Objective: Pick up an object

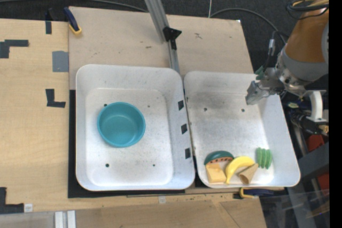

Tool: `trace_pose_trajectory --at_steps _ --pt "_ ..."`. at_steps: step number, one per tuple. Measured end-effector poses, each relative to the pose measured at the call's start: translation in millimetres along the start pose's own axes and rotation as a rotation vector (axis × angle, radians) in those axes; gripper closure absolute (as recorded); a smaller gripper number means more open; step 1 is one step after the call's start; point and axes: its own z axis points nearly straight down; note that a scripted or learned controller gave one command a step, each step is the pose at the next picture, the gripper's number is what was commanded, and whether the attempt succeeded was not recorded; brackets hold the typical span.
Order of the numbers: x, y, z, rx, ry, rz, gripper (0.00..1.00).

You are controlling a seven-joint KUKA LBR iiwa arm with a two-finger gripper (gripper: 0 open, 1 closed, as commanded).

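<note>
Toys lay bunched in the near corner of the right bin (pixel 278 115). A yellow banana (pixel 238 166) sat in the middle of the bunch. A tan block (pixel 215 173) touched it on one side, and a small tan cone (pixel 248 172) touched it on the other. A dark green dome-shaped toy (pixel 218 157) sat just behind the block. A green ridged toy (pixel 263 157) lay a little apart, close to the bin's right wall.

Farther back, the hand (pixel 254 93) hung over the far right part of that same bin, well apart from the toys. It looked empty, with nothing between its tips. How far open it was could not be told from this angle.

The left bin (pixel 85 168) held a teal bowl (pixel 121 124), alone and with plenty of room around it. Both bins sat on the counter (pixel 123 34).

The step in hand seemed to be picking a thing and moving over it. The green ridged toy looked like the best pick, since it had space around it. The hand would need to come straight down over it, keep off the wall, and close across its thin side. The banana looked harder, because the toys beside it could get bumped.
</note>
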Motion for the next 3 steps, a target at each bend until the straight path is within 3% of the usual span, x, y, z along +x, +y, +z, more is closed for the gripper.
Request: trace_pose_trajectory --at_steps 3 --pt "170.8 -33.9 -18.2 0.002 0.000 -0.002 1.00"
